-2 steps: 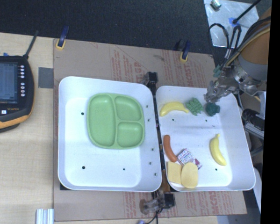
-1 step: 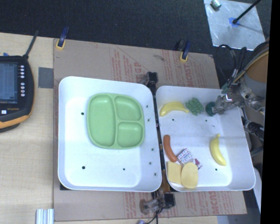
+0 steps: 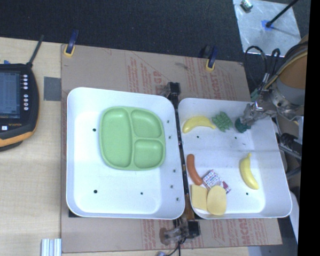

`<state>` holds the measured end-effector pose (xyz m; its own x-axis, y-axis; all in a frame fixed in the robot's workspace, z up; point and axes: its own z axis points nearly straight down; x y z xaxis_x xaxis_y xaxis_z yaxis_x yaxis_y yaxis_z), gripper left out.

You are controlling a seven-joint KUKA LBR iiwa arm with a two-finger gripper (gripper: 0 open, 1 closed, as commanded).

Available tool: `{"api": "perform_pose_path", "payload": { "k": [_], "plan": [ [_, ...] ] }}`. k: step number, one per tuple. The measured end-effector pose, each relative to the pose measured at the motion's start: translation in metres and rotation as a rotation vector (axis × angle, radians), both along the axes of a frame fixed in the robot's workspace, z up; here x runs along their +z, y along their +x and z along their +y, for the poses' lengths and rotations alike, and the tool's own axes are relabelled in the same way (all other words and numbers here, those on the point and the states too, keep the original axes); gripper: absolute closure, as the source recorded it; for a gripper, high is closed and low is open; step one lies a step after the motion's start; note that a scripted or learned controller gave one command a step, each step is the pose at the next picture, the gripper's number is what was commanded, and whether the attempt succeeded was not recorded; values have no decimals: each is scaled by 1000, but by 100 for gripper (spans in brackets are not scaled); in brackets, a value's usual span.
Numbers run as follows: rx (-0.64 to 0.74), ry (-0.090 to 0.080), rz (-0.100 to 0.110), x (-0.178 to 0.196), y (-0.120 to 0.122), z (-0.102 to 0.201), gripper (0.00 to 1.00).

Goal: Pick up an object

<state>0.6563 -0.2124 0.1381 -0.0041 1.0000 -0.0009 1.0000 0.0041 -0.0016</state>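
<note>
My gripper (image 3: 245, 122) is low over the back right part of the right bin (image 3: 268, 211). A small dark green thing (image 3: 240, 126) sits right at its tip; whether it is held is unclear. Just left of it lies a green broccoli piece (image 3: 222, 121), and further left a yellow banana (image 3: 199, 123). A second banana (image 3: 248, 172) lies toward the bin's right side. A red sausage (image 3: 194, 170), a small red and white packet (image 3: 213, 179) and two yellow cheese-like pieces (image 3: 209, 199) sit at the bin's front left.
The left bin (image 3: 81, 195) holds a light green divided plate (image 3: 132, 138). A teach pendant (image 3: 6, 106) lies at the bench's far left. Cables and the arm's body (image 3: 288, 78) crowd the right bin's back right corner.
</note>
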Motion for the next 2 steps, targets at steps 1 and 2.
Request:
{"api": "perform_pose_path", "payload": {
  "k": [1, 2],
  "plan": [
    [1, 1, 5, -47, -88, 18, 0],
    [-1, 0, -1, 26, -39, 0, 0]
  ]
}}
